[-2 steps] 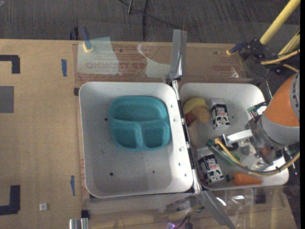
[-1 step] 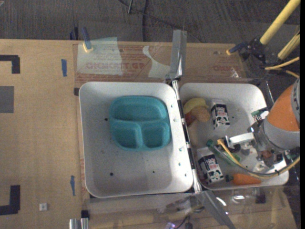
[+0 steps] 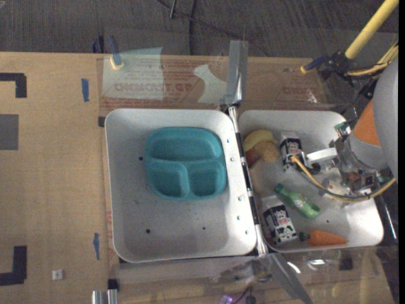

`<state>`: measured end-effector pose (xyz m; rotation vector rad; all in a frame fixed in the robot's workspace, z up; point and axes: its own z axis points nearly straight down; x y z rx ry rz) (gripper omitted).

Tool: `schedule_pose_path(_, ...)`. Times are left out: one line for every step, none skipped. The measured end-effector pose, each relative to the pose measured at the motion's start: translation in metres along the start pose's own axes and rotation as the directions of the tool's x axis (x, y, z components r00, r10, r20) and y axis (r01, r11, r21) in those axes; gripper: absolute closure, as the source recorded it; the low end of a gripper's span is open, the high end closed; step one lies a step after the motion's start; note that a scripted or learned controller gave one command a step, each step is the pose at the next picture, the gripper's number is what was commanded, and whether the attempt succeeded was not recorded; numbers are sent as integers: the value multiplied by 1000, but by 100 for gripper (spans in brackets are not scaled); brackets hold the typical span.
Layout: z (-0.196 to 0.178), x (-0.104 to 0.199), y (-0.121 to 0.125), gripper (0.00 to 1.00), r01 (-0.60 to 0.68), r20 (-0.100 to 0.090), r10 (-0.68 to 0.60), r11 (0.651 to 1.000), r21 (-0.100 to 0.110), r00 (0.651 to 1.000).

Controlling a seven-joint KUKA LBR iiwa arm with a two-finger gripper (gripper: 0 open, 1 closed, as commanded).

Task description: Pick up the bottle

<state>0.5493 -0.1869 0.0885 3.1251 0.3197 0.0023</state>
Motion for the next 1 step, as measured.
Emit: schedule_pose_path(-18, -51, -73, 0, 41, -5, -41, 999, 0, 999)
